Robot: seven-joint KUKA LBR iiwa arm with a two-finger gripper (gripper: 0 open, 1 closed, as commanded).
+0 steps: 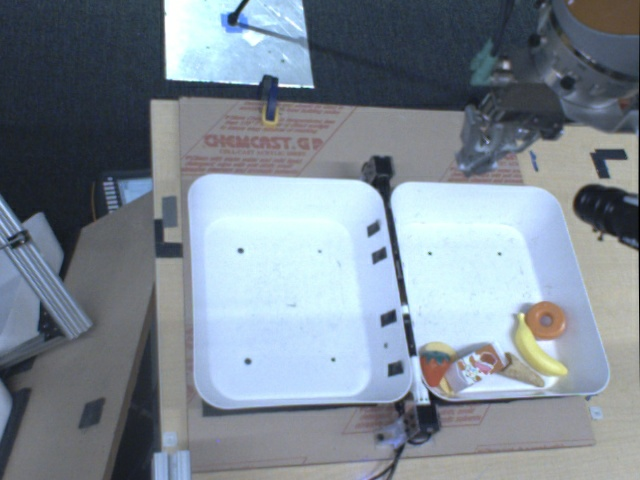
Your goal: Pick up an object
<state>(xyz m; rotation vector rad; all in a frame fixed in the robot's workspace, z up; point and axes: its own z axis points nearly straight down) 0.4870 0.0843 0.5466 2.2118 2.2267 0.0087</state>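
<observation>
Right bin (560, 218): 5 items crowded along the near edge, namely a yellow banana (535, 348), orange ring (546, 319), tomato-like toy (436, 364), small red-and-white packet (474, 366) and tan cone (522, 372). Left bin (200, 268): bare floor. Gripper (485, 153): above the right bin's far rim, well apart from the items; jaw state cannot be told.

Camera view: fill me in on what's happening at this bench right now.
A robot arm reaches in from the right, its tool above the far edge of the right bin, holding nothing. All the items sit in that bin's near corner: a banana, an orange ring, a small packet and a red-orange piece. The left bin sits alongside. Nothing is picked up yet.
</observation>
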